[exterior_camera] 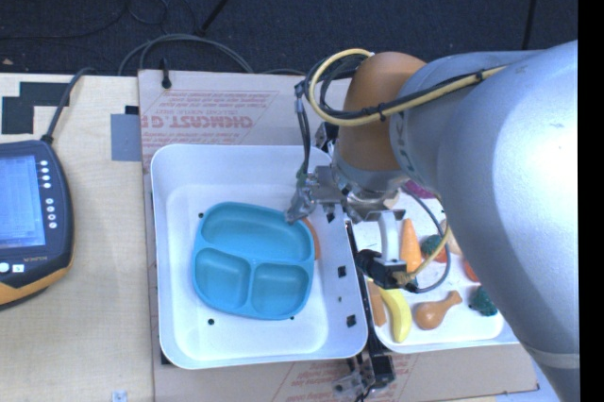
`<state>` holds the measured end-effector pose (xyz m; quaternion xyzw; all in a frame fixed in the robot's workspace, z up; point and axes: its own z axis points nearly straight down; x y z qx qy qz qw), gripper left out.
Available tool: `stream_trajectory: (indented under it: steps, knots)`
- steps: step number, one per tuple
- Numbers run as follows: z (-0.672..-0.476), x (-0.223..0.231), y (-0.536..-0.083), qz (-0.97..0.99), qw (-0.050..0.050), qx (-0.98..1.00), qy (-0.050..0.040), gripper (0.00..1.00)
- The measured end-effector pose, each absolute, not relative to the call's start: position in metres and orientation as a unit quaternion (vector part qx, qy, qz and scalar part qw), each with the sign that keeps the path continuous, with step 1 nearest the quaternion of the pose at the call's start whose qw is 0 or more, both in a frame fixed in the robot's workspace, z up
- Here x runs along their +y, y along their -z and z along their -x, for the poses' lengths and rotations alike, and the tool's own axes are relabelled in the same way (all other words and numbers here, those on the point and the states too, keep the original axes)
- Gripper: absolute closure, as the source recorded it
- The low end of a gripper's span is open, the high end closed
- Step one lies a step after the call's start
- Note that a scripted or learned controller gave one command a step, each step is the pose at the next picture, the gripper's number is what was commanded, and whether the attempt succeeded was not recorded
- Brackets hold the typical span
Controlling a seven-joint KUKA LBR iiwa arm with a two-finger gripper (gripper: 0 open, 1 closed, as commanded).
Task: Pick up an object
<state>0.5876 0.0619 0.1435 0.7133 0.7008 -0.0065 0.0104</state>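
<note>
My gripper (304, 202) hangs at the upper right rim of the blue divided tray (253, 260), which lies in the left bin (179, 202). I cannot tell how it stands or whether it has anything — my own wrist covers it from above. A sliver of orange shows just right of the tray's edge; what it is I cannot make out. The likelier pickings lie right of the tray, across the divider, in the right bin (472, 334): a banana (397, 313), a carrot (410, 244) and a tan drumstick-shaped toy (436, 309) — bunched together, so I judge a clean grasp there needs care.
</note>
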Motion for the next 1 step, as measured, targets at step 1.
stream_trajectory:
  steps: [1]
  knots:
    - [-0.5877,0.0626,-0.1428,-0.713,0.01,0.701,0.0066,0.0]
